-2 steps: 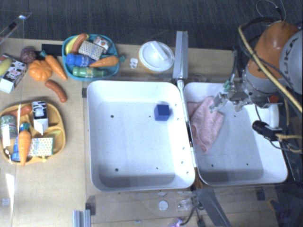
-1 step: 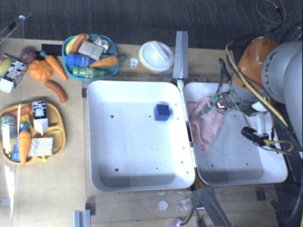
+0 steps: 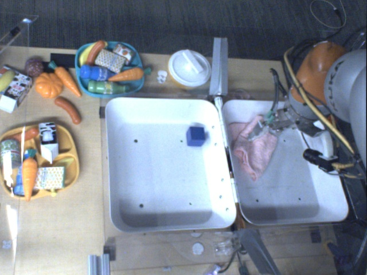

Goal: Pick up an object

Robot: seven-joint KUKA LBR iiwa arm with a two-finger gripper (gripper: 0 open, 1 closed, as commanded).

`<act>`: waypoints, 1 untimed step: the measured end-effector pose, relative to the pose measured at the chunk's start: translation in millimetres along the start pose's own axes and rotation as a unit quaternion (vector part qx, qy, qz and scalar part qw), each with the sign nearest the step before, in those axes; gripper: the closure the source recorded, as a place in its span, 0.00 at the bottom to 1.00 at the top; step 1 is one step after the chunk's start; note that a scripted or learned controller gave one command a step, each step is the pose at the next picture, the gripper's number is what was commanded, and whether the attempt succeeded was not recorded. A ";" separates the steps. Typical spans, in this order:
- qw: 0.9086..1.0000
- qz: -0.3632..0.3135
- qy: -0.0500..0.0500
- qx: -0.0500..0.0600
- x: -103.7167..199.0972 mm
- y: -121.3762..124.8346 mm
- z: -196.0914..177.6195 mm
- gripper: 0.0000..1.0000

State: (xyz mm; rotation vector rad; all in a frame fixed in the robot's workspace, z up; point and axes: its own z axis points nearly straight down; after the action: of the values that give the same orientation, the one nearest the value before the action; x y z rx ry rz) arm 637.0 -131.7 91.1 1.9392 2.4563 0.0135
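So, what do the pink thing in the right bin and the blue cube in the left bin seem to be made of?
The pink thing looks like soft cloth: matte, with folds and a crumpled, irregular outline. The blue cube looks rigid, probably plastic or foam; its flat faces and straight edges suggest this, but the finish is too small to tell.

A pink cloth (image 3: pixel 252 148) lay crumpled in the right-hand white bin (image 3: pixel 298 211), against that bin's left wall and toward its far end. It was soft and rumpled, folded over itself, its lower part trailing toward the bin's middle, its upper right corner drawn up in a peak. A small blue cube (image 3: pixel 196 135) sat alone in the left-hand white bin (image 3: pixel 143 211), in the far right part of the floor, near the wall shared with the other bin, resting flat and well apart from the cloth.
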 end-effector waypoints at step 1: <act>0.999 -0.054 -0.001 -0.001 7.4 -22.8 -0.8 0.00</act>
State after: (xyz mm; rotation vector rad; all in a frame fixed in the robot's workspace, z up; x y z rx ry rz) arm 613.1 -129.8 91.6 1.8015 2.5552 0.0142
